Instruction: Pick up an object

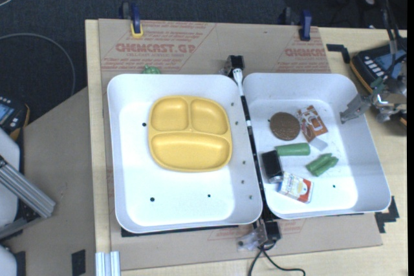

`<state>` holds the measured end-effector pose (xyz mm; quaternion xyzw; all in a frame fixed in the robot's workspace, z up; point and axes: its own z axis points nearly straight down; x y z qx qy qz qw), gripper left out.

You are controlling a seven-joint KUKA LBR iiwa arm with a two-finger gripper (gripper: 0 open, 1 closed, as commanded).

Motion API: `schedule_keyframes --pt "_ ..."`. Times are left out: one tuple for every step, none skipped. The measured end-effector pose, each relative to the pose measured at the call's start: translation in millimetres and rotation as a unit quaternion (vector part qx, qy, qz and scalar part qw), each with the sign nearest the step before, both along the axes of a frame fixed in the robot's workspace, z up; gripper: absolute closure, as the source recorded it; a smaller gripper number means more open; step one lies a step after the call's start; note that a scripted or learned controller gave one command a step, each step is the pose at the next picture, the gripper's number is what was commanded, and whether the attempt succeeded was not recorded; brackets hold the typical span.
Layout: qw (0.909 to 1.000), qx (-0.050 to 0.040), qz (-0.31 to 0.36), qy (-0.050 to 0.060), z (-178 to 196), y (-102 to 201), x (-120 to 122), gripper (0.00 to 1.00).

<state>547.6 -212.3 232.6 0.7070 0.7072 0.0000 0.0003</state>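
The right bin [362, 158] holds several small objects. A brown round disc [284, 126] lies near its middle, with an orange and white packet [313, 123] just to its right. Below them lie a green cylinder [293, 149], a second green piece [321, 164], a black block [272, 165] and a red and white packet [296, 186]. My gripper [353, 111] hovers over the bin's right rim, up and to the right of the objects and apart from all of them. Nothing is seen in it.
The left bin [129, 158] holds a yellow divided plate [190, 133]. A black divider clip [236, 64] sits between the bins at the back. Two blue clamps [135, 16] [305, 26] hold the cardboard sheet. Cables and gear lie at the right edge [378, 64].
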Motion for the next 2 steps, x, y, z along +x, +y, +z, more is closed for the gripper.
schedule_keyframes --pt "0.9999 -0.0029 0.002 -0.01 221.7 27.1 -28.4 0.0" --pt "1.0 -0.002 0.001 -0.003 222.1 26.4 -27.8 1.0"
